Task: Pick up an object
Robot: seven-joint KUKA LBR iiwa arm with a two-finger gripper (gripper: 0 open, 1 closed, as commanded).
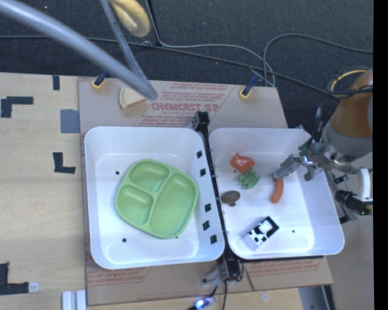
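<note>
Nearest the lens: a blurred grey metal rod [73, 37] slants across the upper left, and we see a blurred yellowish rounded thing [131, 17] beside it.
Fingers: we see the two grey fingers [284, 169] spread apart, with bare white bin floor showing between them.
Gripper: the two-finger gripper [297, 172] hangs over the right side of the right bin, on the grey arm with the orange band [351, 118].
Closest object: a small orange sausage-shaped piece [277, 191] lies just below the left-hand fingertip; we cannot tell whether they touch.
Further in: a green lumpy broccoli-like piece [248, 179] sits just below a red rounded piece [242, 162], both near the bin's middle.
Brown piece: a small brown oval object [230, 197] lies near the divider, below the green one.
Front of bin: a black-and-white patterned box [260, 233] lies tilted, well apart from the gripper.
Right bin: the shallow white plastic bin [315, 239] holds all five of these.
Left bin: the second shallow white bin [100, 181] holds a light green divided plastic tray [157, 198], lying flat.
Underneath: a brown cardboard sheet [182, 100] lies under both bins.
</note>
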